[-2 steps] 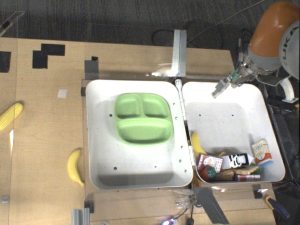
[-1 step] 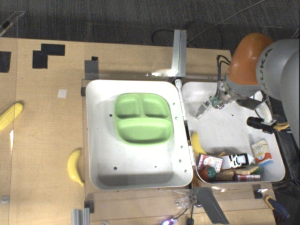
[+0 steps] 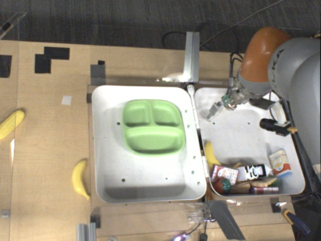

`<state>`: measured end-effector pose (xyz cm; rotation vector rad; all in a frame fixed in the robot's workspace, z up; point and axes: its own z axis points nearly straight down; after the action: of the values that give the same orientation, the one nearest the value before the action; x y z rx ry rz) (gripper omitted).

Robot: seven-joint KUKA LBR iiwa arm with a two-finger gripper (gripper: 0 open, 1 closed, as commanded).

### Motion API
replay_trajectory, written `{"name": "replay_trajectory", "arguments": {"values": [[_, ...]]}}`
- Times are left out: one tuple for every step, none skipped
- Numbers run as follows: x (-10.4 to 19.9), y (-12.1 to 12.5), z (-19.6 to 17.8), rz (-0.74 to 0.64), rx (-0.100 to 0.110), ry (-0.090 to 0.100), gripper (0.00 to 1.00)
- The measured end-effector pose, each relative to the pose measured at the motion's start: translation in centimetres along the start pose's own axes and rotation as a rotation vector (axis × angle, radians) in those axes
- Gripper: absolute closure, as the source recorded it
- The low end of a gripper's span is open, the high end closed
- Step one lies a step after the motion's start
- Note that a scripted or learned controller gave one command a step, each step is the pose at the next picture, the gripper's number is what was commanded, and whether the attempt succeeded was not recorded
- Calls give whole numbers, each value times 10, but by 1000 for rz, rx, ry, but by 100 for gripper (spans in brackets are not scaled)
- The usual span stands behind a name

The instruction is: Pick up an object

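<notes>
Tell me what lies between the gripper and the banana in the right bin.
Bare white bin floor in the camera view, between the gripper and the banana.

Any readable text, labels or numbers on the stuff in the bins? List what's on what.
None legible.
Red-and-white packet: print blurred.
Black-and-white item: white marking, unreadable.
White cup with red label: too small to read.
Green tray: no text.

A green divided plate (image 3: 152, 126) lies in the left white bin (image 3: 108, 185), toward its twelve o'clock side. Out on the wooden bench (image 3: 45, 134), a banana (image 3: 80, 178) rests just off the bin's eight o'clock corner, with a corn cob (image 3: 11, 124) well apart at nine o'clock
</notes>
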<state>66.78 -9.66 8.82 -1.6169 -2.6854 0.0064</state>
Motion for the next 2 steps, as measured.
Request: {"name": "replay_trajectory", "arguments": {"values": [[-1,5,-15,-4,-20,-13,100],[5,6,-13,-11,-9,3,0]]}}
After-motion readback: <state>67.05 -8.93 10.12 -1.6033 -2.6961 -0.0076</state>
